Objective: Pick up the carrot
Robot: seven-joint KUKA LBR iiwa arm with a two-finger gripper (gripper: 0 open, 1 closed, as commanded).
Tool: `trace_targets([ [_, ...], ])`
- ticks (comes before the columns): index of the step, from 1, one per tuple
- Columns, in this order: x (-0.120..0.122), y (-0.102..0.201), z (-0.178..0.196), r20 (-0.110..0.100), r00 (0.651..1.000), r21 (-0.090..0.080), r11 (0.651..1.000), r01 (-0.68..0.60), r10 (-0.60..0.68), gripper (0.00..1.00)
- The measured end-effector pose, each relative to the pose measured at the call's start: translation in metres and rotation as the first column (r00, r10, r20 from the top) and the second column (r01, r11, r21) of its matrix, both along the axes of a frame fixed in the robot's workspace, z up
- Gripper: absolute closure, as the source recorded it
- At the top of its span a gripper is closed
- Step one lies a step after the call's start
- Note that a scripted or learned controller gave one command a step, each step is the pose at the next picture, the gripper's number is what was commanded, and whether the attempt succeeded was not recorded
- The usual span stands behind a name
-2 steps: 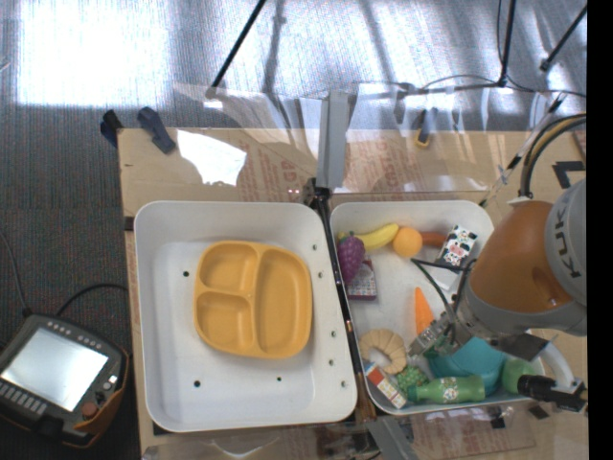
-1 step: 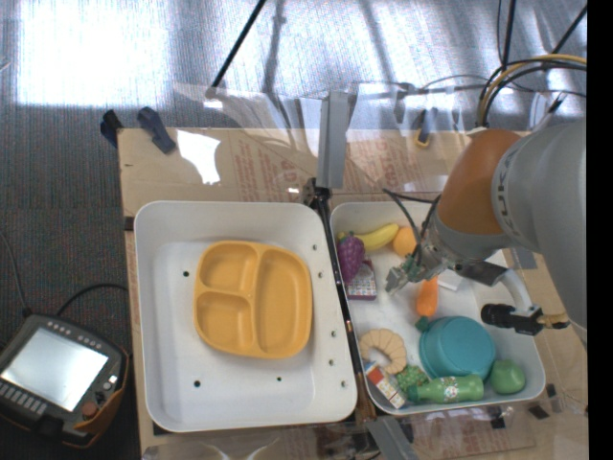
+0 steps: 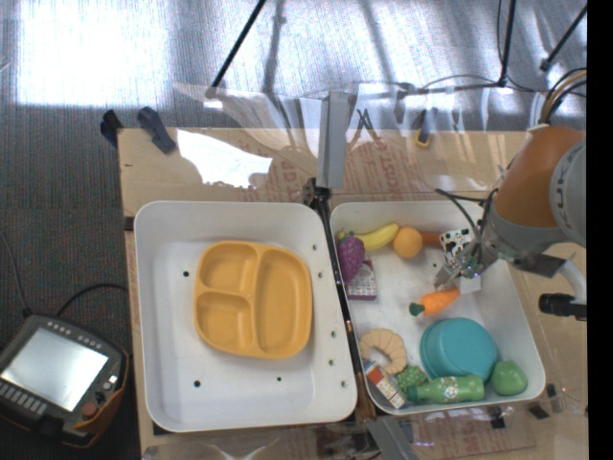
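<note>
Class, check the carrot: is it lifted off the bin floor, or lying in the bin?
Lying in the bin. The carrot rests flat on the floor, below the end effector.

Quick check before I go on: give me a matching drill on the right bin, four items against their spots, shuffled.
Items:
1. carrot
2. banana
3. teal bowl
4. green bottle

Spots:
A. lying along the bin's near wall
B. far end, beside the orange ball
C. just below the gripper
D. near half, between the carrot and the bottle

Pairs: 1-C, 2-B, 3-D, 4-A
</note>
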State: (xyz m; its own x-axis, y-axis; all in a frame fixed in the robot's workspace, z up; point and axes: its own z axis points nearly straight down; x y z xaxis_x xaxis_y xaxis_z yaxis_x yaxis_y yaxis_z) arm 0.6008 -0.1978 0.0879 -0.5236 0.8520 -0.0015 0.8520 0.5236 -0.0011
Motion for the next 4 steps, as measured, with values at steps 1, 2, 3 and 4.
trace_targets([
  [1,0.002,0.013,-0.002,-0.006,1.0,0.016,1.0,-0.013,0.014,0.0],
  [2,0.003,0.012,0.009,-0.001,1.0,0.009,1.0,-0.018,0.018,1.0],
  [3,0.003,0.015,0.008,-0.004,1.0,0.014,1.0,-0.02,0.02,0.0],
  [4,-0.083,0.065,-0.002,-0.005,1.0,0.005,1.0,-0.024,0.024,0.0],
])
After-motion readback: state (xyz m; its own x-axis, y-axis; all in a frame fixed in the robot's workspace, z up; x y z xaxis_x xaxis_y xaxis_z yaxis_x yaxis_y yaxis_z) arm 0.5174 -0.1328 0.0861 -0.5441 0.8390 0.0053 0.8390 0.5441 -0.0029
